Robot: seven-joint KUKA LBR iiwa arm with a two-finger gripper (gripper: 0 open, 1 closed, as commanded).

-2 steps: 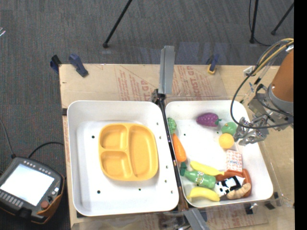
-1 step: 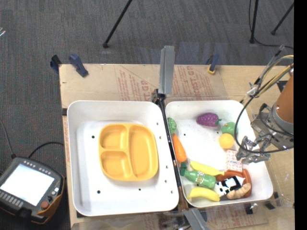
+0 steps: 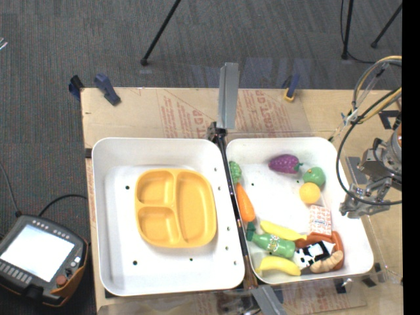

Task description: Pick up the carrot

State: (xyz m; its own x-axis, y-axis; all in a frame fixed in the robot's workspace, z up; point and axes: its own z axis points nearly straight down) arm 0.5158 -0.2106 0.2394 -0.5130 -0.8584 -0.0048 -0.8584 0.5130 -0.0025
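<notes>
Two shallow white bins sit side by side on a cardboard-covered worktop point(image 3: 164, 113). The left bin point(image 3: 108, 241) holds a yellow three-compartment plate point(image 3: 175, 207), lying flat near its centre. The right bin point(image 3: 262, 151) holds the toys. The carrot point(image 3: 245, 204) lies against that bin's left wall, about halfway down, orange and pointing roughly up and down the frame, with a green broccoli-like piece point(image 3: 234, 171) just above it. Below the carrot come a yellow banana point(image 3: 281, 230), a green bottle point(image 3: 272, 243) touching it, and a second banana point(image 3: 279, 265) near the bin's lower edge. In the upper part of the bin lie a purple bunch of grapes point(image 3: 285, 163), a green fruit point(image 3: 315, 175) just right of it, and a yellow lemon point(image 3: 309, 192) below them. A small patterned carton point(image 3: 320, 220) stands toward the right wall, and at the lower right corner a black-and-white item point(image 3: 313, 252) and a brown pastry-like piece point(image 3: 329, 261) crowd together. The gripper point(image 3: 363, 204) hangs at the right edge of the frame, outside the right bin's right wall and well apart from the carrot; whether it is open or clenched cannot be told from this angle. A handheld control pendant point(image 3: 39, 258) lies on the floor at the lower left.
</notes>
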